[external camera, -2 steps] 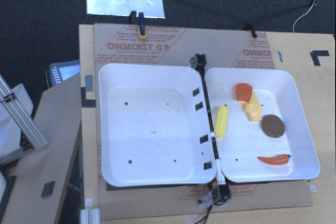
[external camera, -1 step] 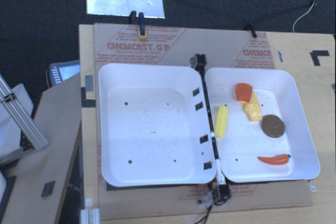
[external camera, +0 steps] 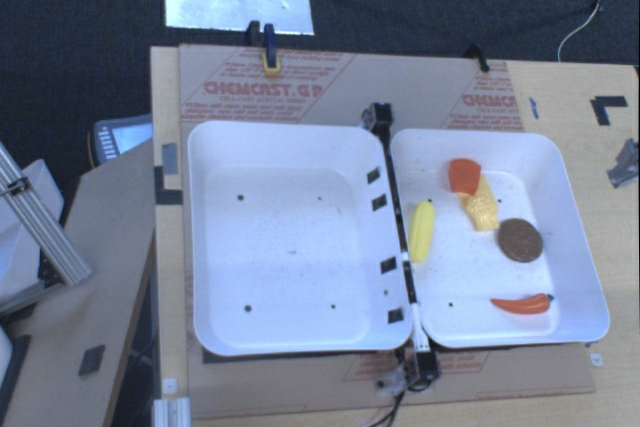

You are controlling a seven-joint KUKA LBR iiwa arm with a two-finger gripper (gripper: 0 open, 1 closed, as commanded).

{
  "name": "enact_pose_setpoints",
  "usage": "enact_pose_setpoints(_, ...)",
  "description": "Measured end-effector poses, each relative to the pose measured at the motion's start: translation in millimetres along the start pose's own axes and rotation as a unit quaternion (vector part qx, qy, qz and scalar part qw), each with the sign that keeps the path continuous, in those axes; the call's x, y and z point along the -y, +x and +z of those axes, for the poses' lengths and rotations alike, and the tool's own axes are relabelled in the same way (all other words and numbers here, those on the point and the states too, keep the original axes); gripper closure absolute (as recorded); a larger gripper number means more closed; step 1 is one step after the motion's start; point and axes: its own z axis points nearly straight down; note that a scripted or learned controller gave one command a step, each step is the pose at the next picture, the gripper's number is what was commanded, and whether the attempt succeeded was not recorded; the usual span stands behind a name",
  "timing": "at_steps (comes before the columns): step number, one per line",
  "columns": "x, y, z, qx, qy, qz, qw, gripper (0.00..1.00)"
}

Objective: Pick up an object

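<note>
Pincer [external camera: 625, 162] — apparently the grey shape at the bench's edge, outside the right bin [external camera: 578, 215] — shows too little to tell whether it is spread or pressed together, and nothing is seen in it. Every candidate lies on the bin side of it, across the near wall. Closest are the brown disc [external camera: 520, 241] and the pale yellow piece [external camera: 482, 207], with the orange block [external camera: 463, 175] touching that piece on its far side. The red pepper [external camera: 521, 305] lies apart from these, its long axis running roughly toward and away from the pincer's side. Farthest is the long yellow piece [external camera: 422, 231], axis crosswise to that, against the wall shared with the left bin [external camera: 290, 235]. The disc looks the shortest reach — round, so approach angle should matter little.
</note>
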Motion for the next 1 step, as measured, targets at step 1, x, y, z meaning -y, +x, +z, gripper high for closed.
enact_pose_setpoints(1,-23.2,0.2,56.0,0.000,0.000,0.000,1.0000,1.00)
